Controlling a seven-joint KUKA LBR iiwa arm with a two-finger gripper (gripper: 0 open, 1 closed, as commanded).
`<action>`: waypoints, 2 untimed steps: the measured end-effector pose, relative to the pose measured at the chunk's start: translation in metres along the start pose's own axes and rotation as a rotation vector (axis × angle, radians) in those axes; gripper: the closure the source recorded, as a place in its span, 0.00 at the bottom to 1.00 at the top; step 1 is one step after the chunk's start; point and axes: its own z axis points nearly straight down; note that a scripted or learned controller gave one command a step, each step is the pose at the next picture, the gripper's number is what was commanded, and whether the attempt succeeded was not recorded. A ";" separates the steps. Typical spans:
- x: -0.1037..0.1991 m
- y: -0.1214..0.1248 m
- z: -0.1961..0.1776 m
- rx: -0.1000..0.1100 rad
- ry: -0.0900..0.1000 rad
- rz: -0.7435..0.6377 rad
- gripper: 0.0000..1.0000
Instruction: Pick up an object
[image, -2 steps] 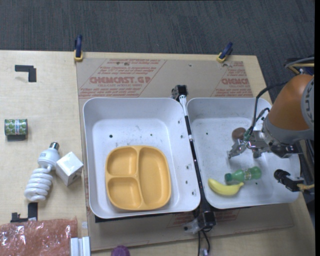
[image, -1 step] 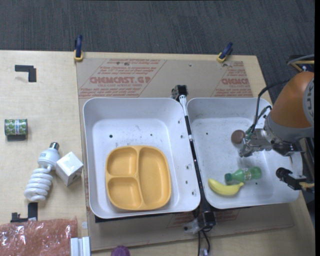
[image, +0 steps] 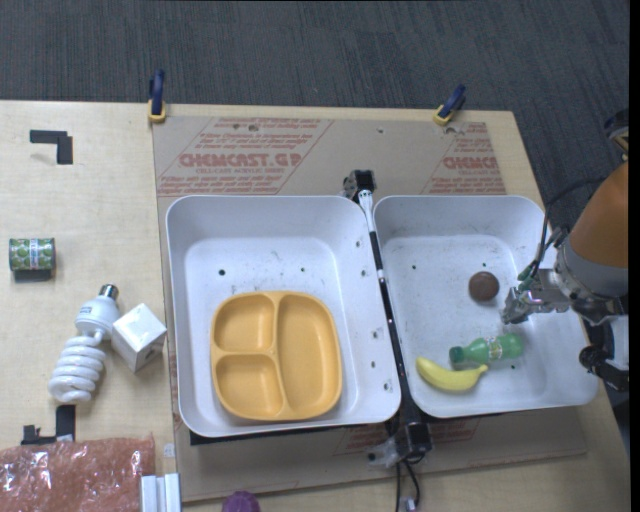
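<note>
In the right bin (image: 470, 225), near its right wall, the gripper (image: 519, 306) hangs low over the white floor, the grey arm (image: 600, 250) with its orange band reaching in from the right edge. Whether the jaws are open or closed cannot be told from this slant; nothing is seen held between them. Just below the gripper lies a small green bottle (image: 487, 350) on its side, and touching its lower left end is a yellow banana (image: 449, 375), curved along the bin's front. A brown ball (image: 484, 286) sits to the gripper's left, apart from it and from the bottle. These three things crowd the right half of that bin, so the bottle lies nearest the gripper, with the banana pressed against it. The left bin (image: 265, 225) holds a yellow divided plate (image: 276, 355) with three compartments, well apart from the arm. Outside the bins, on the bench's left part, lie a white spiral light bulb (image: 82, 352), a white cube (image: 138, 335) beside it, a small green can (image: 32, 256) farther up, and a reddish mesh bag (image: 75, 476) at the bottom corner.
</note>
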 end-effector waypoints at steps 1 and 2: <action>0.012 -0.034 -0.013 0.001 0.001 0.000 1.00; 0.026 -0.013 0.005 0.000 0.000 -0.001 1.00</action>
